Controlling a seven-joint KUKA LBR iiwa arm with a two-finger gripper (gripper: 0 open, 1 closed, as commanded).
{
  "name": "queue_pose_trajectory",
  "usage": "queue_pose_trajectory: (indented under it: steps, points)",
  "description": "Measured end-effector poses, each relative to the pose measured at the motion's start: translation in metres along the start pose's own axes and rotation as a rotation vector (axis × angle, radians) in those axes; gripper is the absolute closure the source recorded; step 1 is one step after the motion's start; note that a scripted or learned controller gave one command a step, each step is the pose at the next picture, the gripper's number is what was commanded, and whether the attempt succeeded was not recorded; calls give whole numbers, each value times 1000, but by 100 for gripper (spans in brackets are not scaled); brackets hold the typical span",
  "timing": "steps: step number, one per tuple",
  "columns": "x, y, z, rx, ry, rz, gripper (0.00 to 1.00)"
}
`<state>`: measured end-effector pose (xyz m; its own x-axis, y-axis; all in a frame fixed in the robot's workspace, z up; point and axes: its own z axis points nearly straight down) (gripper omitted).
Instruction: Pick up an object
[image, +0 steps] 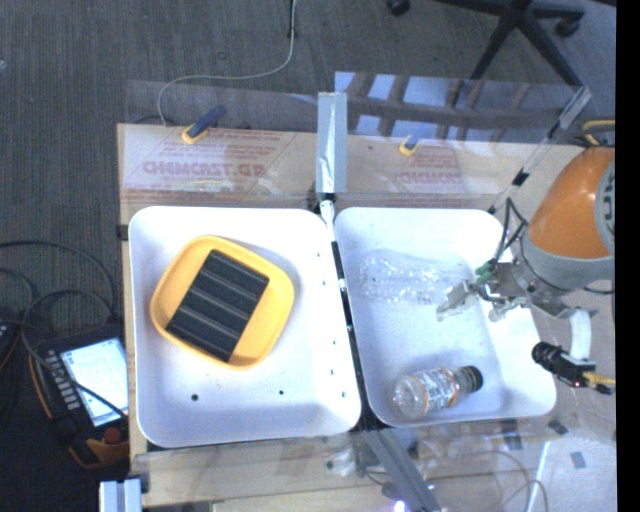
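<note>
Gripper poised over crumpled clear plastic in the right bin.
I read its fingers as spread, holding nothing; the bottle lies apart.

Arm cut off by right edge; pincer fingers too small to read; clear wrapper indistinct.

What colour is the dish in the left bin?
Yellow dish, holding a black ribbed insert; seen clearly in the camera view.
</note>
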<state>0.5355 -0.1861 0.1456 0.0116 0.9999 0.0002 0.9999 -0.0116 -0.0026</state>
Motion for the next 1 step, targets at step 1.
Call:
queue_pose_trajectory:
  steps: [1]
  points:
    - [75,-46,55,-16,-5,45,0]
